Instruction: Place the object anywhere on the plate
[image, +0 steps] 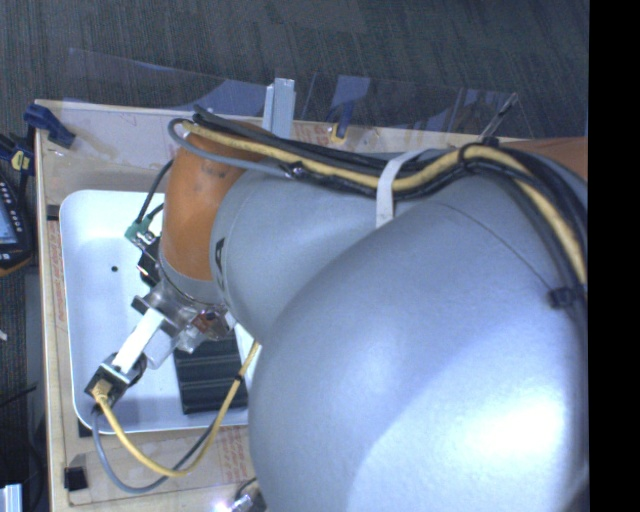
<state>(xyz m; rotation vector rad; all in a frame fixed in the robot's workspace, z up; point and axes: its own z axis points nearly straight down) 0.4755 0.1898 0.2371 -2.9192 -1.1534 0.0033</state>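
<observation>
The grey arm with its orange band (195, 215) reaches far over the left white bin (95, 250) and covers most of the view. Below the wrist, my gripper (210, 378) appears as a black ribbed block low over the bin's front part. What lies under or inside it is hidden by the gripper body and the arm. A white bracket (140, 345) with a small dark connector (103, 385) sticks out from the wrist toward the bin's front left corner.
A yellow cable (150, 455) loops from the connector over the bin's front rim. A tiny dark speck (115, 267) lies on the bin floor at the left. Blue clamps (45, 125) sit at the bench's far left corner.
</observation>
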